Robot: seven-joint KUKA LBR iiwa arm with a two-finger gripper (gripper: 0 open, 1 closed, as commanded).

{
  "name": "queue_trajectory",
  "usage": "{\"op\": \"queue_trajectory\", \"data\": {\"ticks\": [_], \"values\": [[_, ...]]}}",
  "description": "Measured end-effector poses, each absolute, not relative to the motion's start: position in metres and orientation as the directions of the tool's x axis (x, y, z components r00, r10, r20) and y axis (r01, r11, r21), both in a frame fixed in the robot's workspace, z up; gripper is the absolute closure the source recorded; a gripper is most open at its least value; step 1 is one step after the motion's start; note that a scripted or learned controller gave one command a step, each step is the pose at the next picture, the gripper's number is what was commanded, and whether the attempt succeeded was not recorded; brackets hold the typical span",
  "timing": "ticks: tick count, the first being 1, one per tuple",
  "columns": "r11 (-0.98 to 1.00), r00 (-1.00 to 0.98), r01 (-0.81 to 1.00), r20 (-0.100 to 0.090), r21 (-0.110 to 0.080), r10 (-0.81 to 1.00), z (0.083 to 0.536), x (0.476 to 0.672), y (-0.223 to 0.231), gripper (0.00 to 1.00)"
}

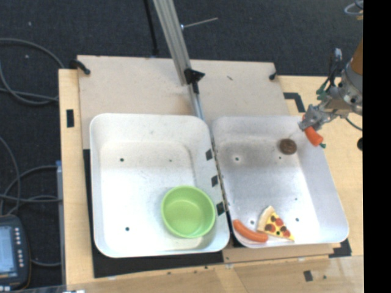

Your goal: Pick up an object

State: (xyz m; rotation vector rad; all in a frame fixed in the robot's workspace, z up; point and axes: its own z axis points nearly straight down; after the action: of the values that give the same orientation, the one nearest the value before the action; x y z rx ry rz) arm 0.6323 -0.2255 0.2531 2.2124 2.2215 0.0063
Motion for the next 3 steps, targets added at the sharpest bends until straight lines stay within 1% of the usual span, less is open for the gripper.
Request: {"op": "queue_trajectory", "data": {"ticks": [1,2,3], "values": [[0.007,-0.007,1.0,0.001,0.002,1.0,0.255,0.619,-0.164,1.0],[0.006,-0.006,1.0,0.0,0.001,1.0,0.25,0.6,-0.111,1.0],[0.008,-0.008,1.0,0.003,0.001,1.0,0.258,0.594,-0.063,1.0]]}}
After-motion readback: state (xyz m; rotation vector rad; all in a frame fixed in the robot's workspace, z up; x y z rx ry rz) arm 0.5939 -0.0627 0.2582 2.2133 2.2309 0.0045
